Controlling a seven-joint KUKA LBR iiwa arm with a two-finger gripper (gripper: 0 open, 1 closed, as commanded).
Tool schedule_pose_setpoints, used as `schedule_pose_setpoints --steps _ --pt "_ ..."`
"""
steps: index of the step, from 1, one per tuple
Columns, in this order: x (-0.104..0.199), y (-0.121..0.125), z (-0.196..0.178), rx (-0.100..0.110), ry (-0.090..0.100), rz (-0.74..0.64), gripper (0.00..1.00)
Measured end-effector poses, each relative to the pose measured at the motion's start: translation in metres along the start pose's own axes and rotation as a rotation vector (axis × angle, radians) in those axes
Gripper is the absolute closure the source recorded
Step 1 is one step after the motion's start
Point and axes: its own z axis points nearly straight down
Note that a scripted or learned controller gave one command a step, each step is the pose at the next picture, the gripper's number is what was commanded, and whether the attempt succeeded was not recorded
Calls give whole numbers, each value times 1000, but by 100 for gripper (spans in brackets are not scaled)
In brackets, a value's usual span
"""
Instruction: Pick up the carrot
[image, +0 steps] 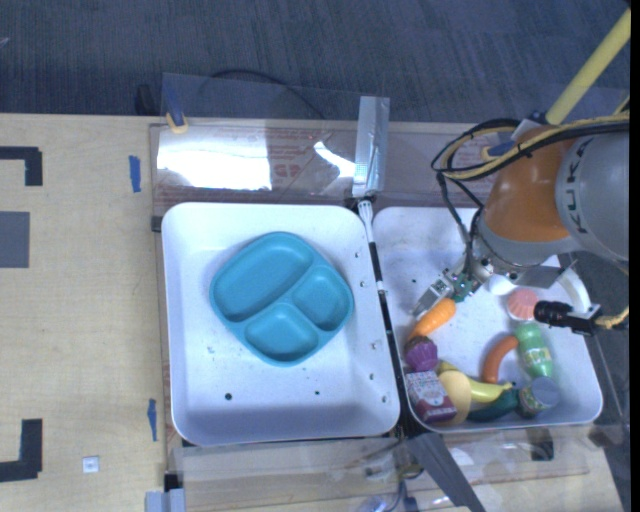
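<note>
In the camera view, the bench (70, 300) carries two shallow white bins side by side. The left bin (200, 400) holds a blue divided plate (282, 297) with three compartments, sitting near its middle. The right bin (420, 240) holds a cluster of toy foods along its near side.

The carrot (435, 318) lies in the right bin, left of centre, just above the cluster. Its long axis runs on a diagonal from lower left to upper right: the rounded orange end points down-left toward the bin divider, and the green-topped end points up-right toward the arm.

The grey arm (590, 190) with its orange band reaches in from the right, and the tool (450, 288) sits at the carrot's upper end, right at the green top. How far its fingers are apart cannot be told, and whether they grip the carrot cannot be told either.

Below the carrot lie a purple piece (420, 353) and a dark red package (430, 392), touching. A yellow banana (470, 388) lies along the near wall. To the right are a curved orange piece (498, 357), a green bottle (534, 345) and a pink round piece (522, 303).
</note>
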Motion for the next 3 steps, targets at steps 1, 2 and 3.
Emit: schedule_pose_setpoints --steps 1,2,3 --pt "35 -65 0 1 0 134 0" --pt "60 -94 -1 -3 -2 296 0" --pt "37 -76 0 0 -1 309 0"
